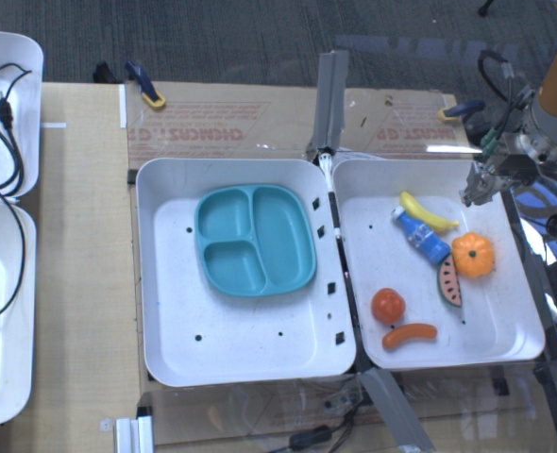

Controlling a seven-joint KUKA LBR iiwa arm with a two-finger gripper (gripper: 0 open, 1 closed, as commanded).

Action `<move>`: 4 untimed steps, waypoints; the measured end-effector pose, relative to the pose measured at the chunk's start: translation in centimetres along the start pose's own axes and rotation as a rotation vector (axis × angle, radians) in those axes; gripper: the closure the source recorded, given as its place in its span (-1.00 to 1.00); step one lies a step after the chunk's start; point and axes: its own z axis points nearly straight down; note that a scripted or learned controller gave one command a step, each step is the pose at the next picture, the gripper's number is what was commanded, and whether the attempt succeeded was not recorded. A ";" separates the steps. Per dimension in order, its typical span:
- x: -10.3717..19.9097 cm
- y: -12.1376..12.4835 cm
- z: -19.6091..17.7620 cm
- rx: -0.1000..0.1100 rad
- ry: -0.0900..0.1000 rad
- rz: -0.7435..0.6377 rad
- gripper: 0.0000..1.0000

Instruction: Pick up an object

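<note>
The right bin (505, 347) holds several toy foods: a yellow banana (426, 213), a blue bottle (422, 237), an orange pumpkin (473, 255), a watermelon slice (448, 282), a red tomato (388, 305) and a sausage (409, 335). My gripper (477, 189) hangs over the bin's upper right part, above and right of the banana and above the pumpkin. Nothing shows between its fingers.
The left bin (165, 347) holds a teal divided plate (255, 239). A grey post (330, 102) stands at the back between the bins. Blue-and-yellow clamps (144, 85) (460, 111) sit on the cardboard behind. White tubs with cables (0, 159) lie at the far left.
</note>
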 end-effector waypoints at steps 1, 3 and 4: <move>-4.6 6.1 -7.5 -0.003 -0.001 -0.002 1.00; -1.6 3.3 5.4 0.000 0.001 0.000 1.00; -3.7 3.8 -7.6 -0.003 -0.001 -0.003 1.00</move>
